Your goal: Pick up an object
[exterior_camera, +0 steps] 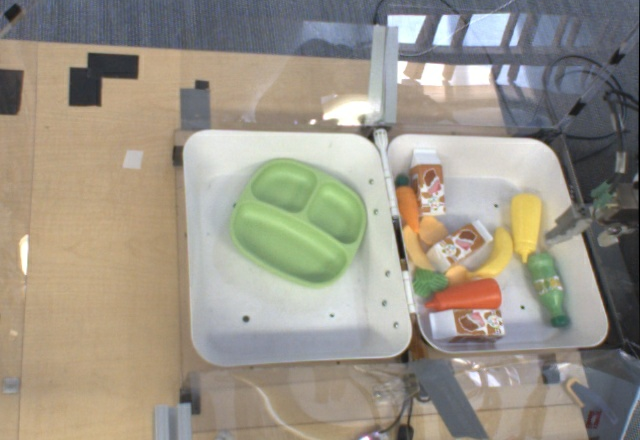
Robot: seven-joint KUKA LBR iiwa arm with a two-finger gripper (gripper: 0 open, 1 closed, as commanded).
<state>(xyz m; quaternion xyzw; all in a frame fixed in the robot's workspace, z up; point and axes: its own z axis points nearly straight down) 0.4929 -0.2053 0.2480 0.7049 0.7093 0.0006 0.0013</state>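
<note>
I see my hand (pixel 568 226) at the right bin's (pixel 480 156) right rim, grip state unclear to me, just beside the yellow bottle (pixel 526 219) and green bottle (pixel 547 286) lying inside.

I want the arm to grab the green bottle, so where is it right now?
In the camera view the green bottle lies at the right side of the right bin, just below the yellow bottle and right of the banana.
</note>
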